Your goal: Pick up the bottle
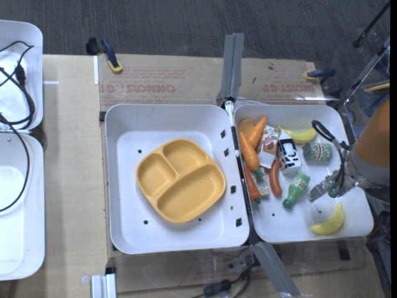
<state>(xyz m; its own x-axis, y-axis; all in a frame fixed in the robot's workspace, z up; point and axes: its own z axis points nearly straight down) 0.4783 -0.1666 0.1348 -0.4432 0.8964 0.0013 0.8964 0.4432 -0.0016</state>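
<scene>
Gripper (321, 190) sits just right of your green bottle (296, 189), its fingers spread and holding nothing; bare floor of the right bin (291, 225) lies nearer you.

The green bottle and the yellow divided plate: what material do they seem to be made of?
The green bottle looks like glossy moulded plastic: even green colour, a pale cap end, small light highlights; probably a toy. The yellow divided plate, in the left bin, looks like matte or satin plastic: uniform colour, soft rounded ridges between three compartments, no sharp reflections. Neither is certain from the look alone.
</scene>
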